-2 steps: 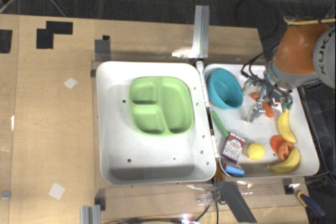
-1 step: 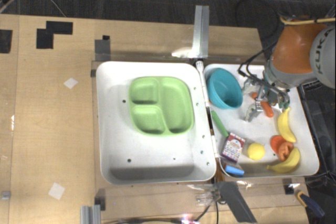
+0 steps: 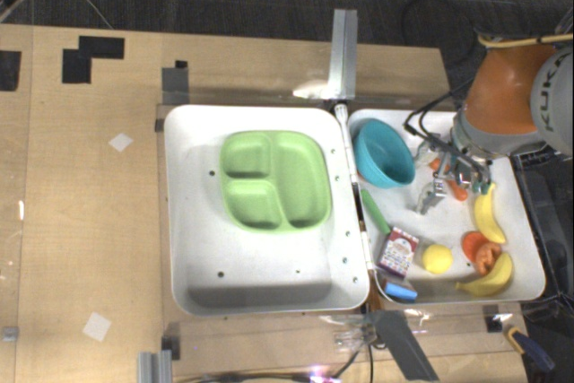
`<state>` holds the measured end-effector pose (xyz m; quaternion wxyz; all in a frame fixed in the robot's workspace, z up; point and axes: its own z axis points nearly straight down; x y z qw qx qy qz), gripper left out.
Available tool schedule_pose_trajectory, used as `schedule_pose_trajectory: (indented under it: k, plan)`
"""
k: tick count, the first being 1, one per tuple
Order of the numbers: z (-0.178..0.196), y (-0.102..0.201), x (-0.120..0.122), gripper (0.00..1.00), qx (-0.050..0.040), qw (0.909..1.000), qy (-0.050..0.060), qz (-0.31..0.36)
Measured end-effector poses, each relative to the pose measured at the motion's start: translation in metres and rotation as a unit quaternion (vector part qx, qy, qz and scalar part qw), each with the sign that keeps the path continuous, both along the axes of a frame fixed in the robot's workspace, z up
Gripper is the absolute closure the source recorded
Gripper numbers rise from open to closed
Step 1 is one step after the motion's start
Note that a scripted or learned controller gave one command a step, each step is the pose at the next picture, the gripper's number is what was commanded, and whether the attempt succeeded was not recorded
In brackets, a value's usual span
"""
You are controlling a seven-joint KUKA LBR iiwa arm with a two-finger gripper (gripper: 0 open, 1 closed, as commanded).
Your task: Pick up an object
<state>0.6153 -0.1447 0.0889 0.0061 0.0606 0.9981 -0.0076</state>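
Note:
My gripper [image 3: 432, 195] hangs low over the middle of the right bin [image 3: 531, 257], just right of a blue bowl [image 3: 384, 153] lying on its side. A yellow banana [image 3: 485, 214] lies to the gripper's right. Nearer the front of the bin are a yellow lemon [image 3: 437, 258], a red-orange object [image 3: 480, 249], a second banana [image 3: 490, 276] and a small purple and white box [image 3: 398, 251]. I see nothing held under the gripper. The grey arm with its orange band [image 3: 513, 94] covers the bin's back right corner.
The left bin [image 3: 184, 220] holds a green divided tray [image 3: 273, 179]. A thin green stick [image 3: 374, 213] lies along the right bin's left wall, and a small blue item [image 3: 401, 291] sits at its front edge. A metal post [image 3: 343, 49] stands behind the divider.

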Motion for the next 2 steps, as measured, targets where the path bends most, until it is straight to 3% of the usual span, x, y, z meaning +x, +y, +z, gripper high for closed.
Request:
schedule_pose_trajectory:
  k: [1, 2]
  plan:
    - [0.001, 0.038, -0.04, 0.0, 0.0068, 1.0, 0.0, -0.006]
    - [0.001, 0.036, -0.057, 0.0, 0.0083, 0.9978, -0.004, -0.066]
